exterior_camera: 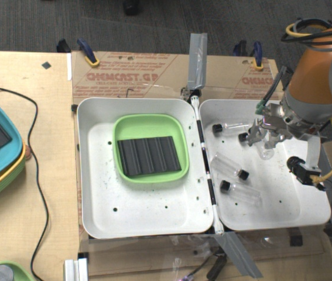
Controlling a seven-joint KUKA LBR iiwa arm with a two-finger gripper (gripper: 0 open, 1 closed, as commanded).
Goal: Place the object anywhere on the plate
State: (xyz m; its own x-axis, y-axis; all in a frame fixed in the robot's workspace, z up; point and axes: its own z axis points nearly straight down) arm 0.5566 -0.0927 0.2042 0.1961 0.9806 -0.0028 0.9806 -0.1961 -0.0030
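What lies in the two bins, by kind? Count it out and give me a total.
Green plate: 1
Black ribbed mat on the plate: 1
Clear tubes with black caps: 4, counted by their caps
Total: 6

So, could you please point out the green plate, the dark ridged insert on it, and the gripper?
green plate point(120, 127): camera view, on its upper left rim.
dark ridged insert point(150, 156): camera view, on its middle.
gripper point(265, 142): camera view, between its fingertips.
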